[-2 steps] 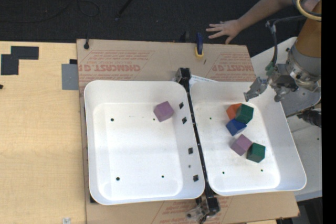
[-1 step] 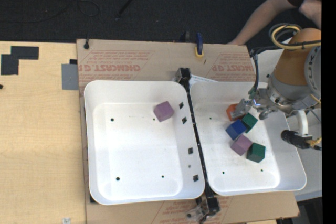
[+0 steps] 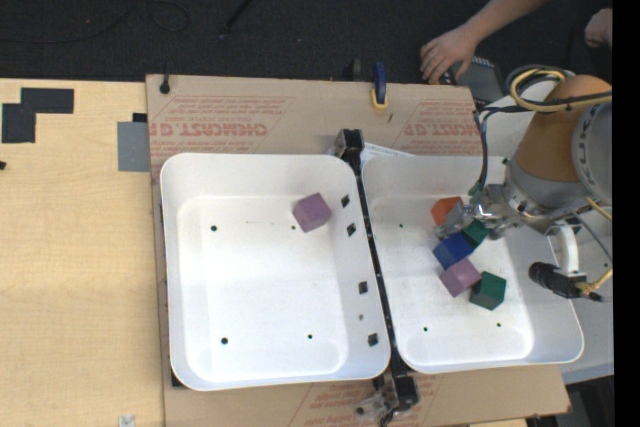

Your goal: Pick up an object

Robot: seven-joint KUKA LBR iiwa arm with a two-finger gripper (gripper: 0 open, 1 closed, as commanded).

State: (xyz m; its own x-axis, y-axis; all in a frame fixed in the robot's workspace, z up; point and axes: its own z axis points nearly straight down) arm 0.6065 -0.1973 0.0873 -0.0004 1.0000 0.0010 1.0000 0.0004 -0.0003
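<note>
Camera view: we see the pincer (image 3: pixel 478 218) low in the right bin (image 3: pixel 420 355), among the clustered orange block (image 3: pixel 445 210), blue block (image 3: pixel 454 248) and green block (image 3: pixel 489 290), presumably seeking one; whether it grips anything, we cannot tell.

The arm (image 3: pixel 590 140) is a thick, rounded column, grey on its outer shell with a broad orange band (image 3: pixel 545 150) wrapped above the wrist. A yellow-and-black cable (image 3: pixel 535 80) loops over the top of the band, and thinner black cables run down its side. Below the band the wrist (image 3: pixel 535 200) narrows into a grey metal collar. The gripper (image 3: pixel 478 215) is small, dark and silvery (its details blur together). A black cylindrical fitting (image 3: pixel 560 277) juts off below the wrist.
</note>
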